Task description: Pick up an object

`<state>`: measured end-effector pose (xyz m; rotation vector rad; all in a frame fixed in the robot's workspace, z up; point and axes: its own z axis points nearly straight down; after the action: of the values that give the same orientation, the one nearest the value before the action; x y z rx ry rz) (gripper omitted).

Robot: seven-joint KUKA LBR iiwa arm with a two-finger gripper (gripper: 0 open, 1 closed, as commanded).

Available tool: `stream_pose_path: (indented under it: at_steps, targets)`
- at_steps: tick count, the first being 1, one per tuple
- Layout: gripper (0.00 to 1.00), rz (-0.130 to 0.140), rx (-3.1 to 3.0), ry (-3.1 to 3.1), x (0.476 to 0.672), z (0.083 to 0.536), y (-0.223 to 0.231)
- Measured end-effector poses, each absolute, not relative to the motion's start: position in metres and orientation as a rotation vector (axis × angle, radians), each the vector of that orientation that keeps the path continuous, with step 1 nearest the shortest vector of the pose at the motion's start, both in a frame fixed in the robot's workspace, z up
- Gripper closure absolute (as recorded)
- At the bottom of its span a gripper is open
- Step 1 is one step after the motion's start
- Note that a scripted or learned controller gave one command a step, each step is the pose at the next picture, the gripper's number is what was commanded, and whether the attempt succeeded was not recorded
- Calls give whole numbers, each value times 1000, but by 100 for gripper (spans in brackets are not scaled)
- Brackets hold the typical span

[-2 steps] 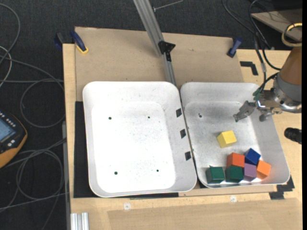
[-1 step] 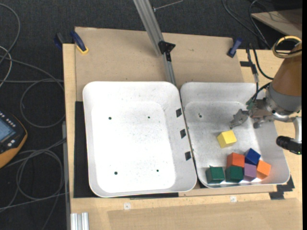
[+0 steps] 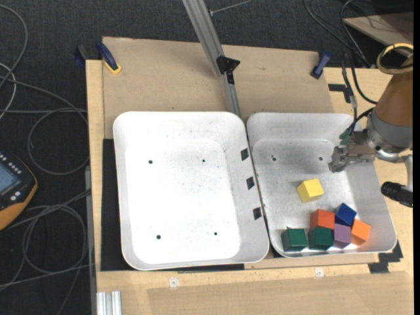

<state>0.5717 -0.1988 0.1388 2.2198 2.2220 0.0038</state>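
Nearest the camera, along the front wall of the right bin (image 3: 367, 176), a cluster of small blocks is seen: two green cubes (image 3: 295, 239) (image 3: 321, 238) side by side, an orange-red block (image 3: 322, 219) touching the second green one from behind, then a purple block (image 3: 342, 234), a blue block (image 3: 346, 213) and an orange block (image 3: 360, 230) packed together toward the bin's front right corner. A yellow cube (image 3: 310, 189) is set apart from the cluster, near the middle of the same bin, tilted slightly against the bin's edges. The pincer (image 3: 340, 158) is held over the rear right part of this bin, behind and to the right of the yellow cube and apart from it; nothing is seen between its fingers, and whether they are spread or pressed together cannot be told. The left bin (image 3: 177, 189) is placed just beside the right one on the counter (image 3: 164, 71), the two rims touching. A slanted metal rail (image 3: 210, 38) is seen crossing the counter from the rear toward the gap between the bins.
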Motion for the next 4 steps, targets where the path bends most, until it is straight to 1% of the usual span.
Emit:
stream_pose_path:
  at_steps: [1,2,3,4]
  targets:
    - [100,5,2215,2219,578,184,-195]
    - [100,6,2214,2221,580,231,-187]
    - [100,5,2215,2220,582,262,-187]
    - [100,5,2213,2230,591,266,-126]
